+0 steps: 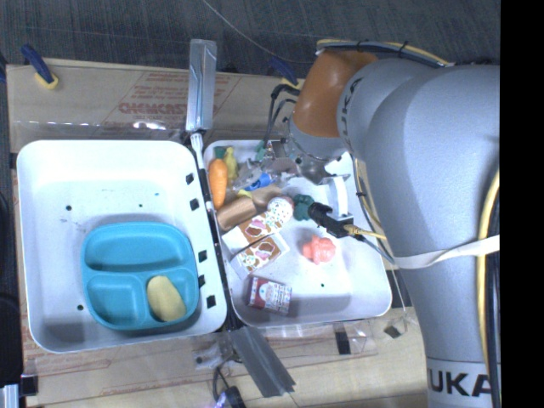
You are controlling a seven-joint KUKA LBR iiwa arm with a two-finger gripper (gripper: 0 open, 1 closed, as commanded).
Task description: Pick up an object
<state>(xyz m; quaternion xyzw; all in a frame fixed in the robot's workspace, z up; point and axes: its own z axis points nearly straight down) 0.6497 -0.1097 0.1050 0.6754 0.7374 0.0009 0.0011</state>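
The right bin [365, 300] holds a jumble of toy food. An orange carrot [218, 183] lies along its left wall, with a brown bread roll [236, 212] below it. A sprinkled pastry [274, 217] and a patterned card [261, 252] sit in the middle, a pink lump [320, 249] to the right, and a dark red packet [269, 294] near the front. My gripper [265, 170] reaches down into the bin's far end, above small blue and yellow-green pieces [255, 177]. The wrist hides its tips.
The left bin [51, 185] holds a blue divided tray [127, 257] with a yellow potato-like piece [167, 298] in its lower right compartment. A metal bar [201, 83] stands at the back between the bins. The arm's bulk covers the right bin's right side.
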